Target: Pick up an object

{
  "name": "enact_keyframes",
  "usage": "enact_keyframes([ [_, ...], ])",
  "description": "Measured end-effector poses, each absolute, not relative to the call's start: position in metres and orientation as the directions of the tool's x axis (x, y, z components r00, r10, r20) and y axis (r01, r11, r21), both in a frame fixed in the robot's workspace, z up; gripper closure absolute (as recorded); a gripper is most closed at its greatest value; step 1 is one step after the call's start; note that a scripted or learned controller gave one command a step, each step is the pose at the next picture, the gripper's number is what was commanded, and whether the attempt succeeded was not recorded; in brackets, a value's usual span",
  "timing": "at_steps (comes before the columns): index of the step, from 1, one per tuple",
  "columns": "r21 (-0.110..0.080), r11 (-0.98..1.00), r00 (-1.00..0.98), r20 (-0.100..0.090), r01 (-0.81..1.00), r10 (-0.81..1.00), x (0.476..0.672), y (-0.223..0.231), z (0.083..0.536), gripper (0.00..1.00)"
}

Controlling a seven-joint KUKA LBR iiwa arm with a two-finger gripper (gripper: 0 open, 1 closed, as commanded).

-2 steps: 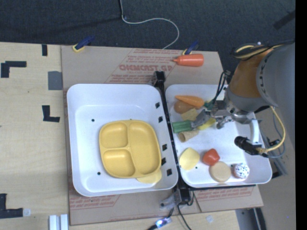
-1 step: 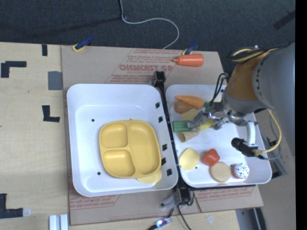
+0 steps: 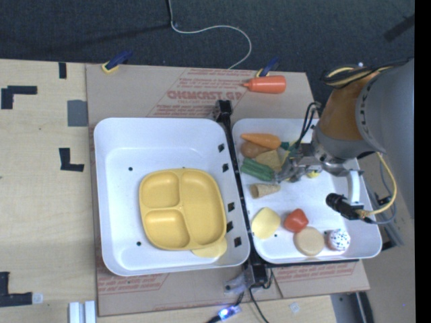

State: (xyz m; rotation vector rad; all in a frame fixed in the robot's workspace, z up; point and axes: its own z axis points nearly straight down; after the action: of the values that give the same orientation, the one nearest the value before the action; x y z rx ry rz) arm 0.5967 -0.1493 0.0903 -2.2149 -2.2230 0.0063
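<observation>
The hand (image 3: 291, 169) is hanging low in the right bin (image 3: 363, 247) — beside the green piece (image 3: 258, 169) — grip state unclear.

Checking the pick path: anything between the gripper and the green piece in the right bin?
Nothing visible. The gripper sits low in the right bin, right beside the green piece, with the tan wedge just above and the cone just below.

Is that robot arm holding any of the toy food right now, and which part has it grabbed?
It cannot be told. The end effector sits low in the right bin beside the green piece, but no item shows gripped.
</observation>
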Motion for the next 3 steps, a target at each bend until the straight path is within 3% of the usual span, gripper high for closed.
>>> enact_keyframes([
  [2,-0.002,0.003,-0.003,0.000,1.000,1.000,0.610,-0.152,0.196,1.00],
  [3,-0.004,0.002,-0.002,0.001,1.000,1.000,0.611,-0.151,0.223,1.00],
])
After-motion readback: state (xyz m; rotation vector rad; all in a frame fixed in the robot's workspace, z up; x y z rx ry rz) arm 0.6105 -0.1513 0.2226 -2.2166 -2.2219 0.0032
